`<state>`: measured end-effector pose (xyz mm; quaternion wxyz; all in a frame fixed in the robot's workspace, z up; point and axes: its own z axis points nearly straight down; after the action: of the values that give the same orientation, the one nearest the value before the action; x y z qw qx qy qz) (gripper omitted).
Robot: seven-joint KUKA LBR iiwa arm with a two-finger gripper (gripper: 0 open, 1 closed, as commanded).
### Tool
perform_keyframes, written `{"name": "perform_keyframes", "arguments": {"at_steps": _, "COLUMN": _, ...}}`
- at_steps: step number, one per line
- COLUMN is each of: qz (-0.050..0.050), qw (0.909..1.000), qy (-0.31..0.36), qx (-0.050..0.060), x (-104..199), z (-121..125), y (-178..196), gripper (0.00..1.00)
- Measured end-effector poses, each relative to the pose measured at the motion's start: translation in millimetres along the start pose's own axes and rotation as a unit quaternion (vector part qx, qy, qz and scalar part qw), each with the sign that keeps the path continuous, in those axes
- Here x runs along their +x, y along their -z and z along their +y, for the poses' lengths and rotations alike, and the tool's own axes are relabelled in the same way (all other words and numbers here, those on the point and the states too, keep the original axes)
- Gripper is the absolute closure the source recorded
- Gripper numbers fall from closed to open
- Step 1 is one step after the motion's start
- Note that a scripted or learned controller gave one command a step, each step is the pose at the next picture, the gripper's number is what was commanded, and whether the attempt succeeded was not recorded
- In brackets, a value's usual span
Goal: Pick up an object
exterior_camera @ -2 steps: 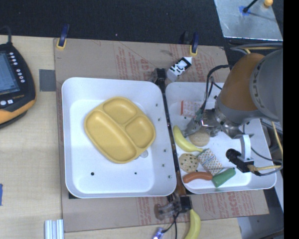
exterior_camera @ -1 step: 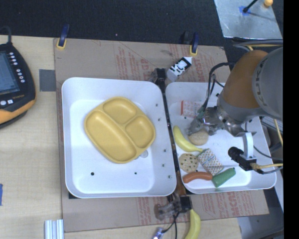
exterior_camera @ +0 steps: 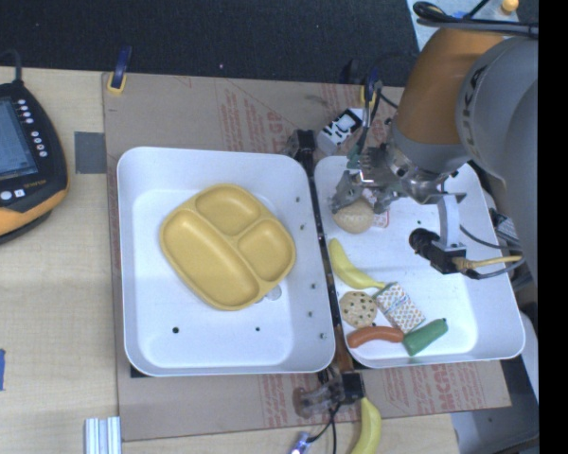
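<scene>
In the right bin (exterior_camera: 492, 334), my gripper (exterior_camera: 357, 195) hangs at the far left corner, directly over a beige round roll (exterior_camera: 353, 219) and touching or nearly touching its top. Whether the roll is held is not visible. Nearer the front of this bin lie a yellow banana (exterior_camera: 352, 269), a speckled cookie (exterior_camera: 358, 307), a checkered wrapper-like piece (exterior_camera: 399, 305), a red sausage (exterior_camera: 374, 336) and a green piece (exterior_camera: 425, 336).
The left bin (exterior_camera: 142, 339) holds a yellow divided plate (exterior_camera: 228, 245). A second banana (exterior_camera: 365, 427) lies on the bench in front of the bins. A teach pendant (exterior_camera: 14, 164) sits at the far left. My arm covers the right bin's far right part.
</scene>
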<state>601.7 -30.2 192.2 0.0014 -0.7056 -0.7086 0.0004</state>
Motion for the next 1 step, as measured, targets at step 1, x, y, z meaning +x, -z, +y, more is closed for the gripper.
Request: {"name": "perform_keyframes", "arguments": {"at_steps": 1, "qz": 0.0, "qw": 1.0, "qy": 0.0, "qx": 0.001, "x": 38.8, "z": -24.2, "y": 28.4, "gripper": 1.0}}
